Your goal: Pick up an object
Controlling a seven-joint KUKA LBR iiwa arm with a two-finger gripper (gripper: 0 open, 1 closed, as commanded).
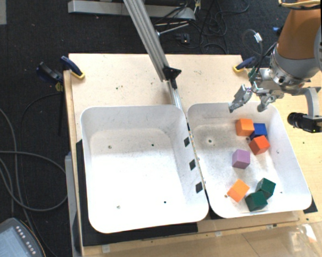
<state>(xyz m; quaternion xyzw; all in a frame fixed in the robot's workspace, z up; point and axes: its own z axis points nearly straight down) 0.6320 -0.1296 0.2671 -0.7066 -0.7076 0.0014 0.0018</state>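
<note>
The arm's last visible segment is a rounded orange casing (299, 31), smooth and glossy, with a pale tan ring (299, 1) looping over its top. Below it sits a grey metal wrist collar (287, 76), with thin dark cables (260, 50) trailing off its side. The claw (252, 101) is bare silvery-grey metal with two short angular fingers (239, 101).

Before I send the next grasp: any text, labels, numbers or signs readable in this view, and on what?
None can be read.
Black square marks along the divider between the two bins: plain patches, no lettering that I can make out.
Pendant screen at the lower left corner: too blurred to read.
Blocks in the right bin: plain coloured faces.
</note>
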